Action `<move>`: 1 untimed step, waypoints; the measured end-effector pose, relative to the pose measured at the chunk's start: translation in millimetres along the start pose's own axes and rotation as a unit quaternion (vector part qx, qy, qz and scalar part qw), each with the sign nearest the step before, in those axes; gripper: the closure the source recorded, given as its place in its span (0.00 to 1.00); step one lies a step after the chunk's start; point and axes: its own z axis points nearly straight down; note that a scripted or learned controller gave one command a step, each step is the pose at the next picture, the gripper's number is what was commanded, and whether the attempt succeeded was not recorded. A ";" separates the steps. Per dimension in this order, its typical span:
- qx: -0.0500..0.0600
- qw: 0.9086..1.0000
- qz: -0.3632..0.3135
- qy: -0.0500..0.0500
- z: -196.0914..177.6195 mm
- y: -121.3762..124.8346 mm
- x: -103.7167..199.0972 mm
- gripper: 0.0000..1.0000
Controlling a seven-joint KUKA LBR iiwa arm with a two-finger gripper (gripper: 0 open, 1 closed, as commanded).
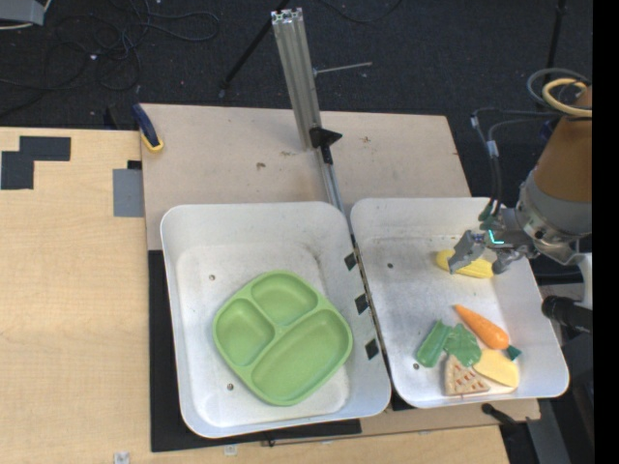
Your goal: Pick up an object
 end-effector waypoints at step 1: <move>-0.001 1.000 0.000 0.000 -0.8 0.5 0.0 0.00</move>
